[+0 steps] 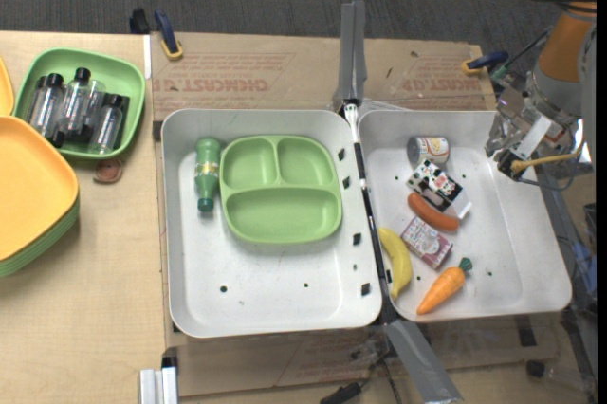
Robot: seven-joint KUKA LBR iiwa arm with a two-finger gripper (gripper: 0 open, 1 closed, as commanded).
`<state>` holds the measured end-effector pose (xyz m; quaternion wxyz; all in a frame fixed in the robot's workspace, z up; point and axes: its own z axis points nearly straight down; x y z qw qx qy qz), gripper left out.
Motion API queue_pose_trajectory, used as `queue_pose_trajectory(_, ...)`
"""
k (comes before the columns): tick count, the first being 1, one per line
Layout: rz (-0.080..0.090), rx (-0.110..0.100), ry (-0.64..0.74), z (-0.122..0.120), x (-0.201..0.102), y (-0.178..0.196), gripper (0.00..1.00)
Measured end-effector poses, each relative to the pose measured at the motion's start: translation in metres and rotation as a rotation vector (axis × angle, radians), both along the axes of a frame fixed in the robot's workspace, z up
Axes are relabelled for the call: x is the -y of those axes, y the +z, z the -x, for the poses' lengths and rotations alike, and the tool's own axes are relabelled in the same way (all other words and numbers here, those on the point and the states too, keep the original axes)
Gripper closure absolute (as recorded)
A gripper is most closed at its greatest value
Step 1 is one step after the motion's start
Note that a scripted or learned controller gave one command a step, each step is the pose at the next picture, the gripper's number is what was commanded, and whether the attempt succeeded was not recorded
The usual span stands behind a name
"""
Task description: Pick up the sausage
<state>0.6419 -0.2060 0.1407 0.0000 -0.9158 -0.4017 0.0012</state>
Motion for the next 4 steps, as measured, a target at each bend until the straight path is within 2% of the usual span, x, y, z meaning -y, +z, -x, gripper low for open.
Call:
queue_pose_trajectory(1,0.000,-0.004,-0.339,0.038,0.009,-0.001,1.00)
queue_pose_trajectory(2,0.001,-0.001,-0.598,-0.001,0.016,-0.019,1.00)
queue_pose_trajectory(3,-0.001,-0.003,-0.417,0.031,0.016,-0.037,1.00)
queue_pose_trajectory(4,-0.003,-0.002,-0.218,0.048,0.015,-0.044,1.00)
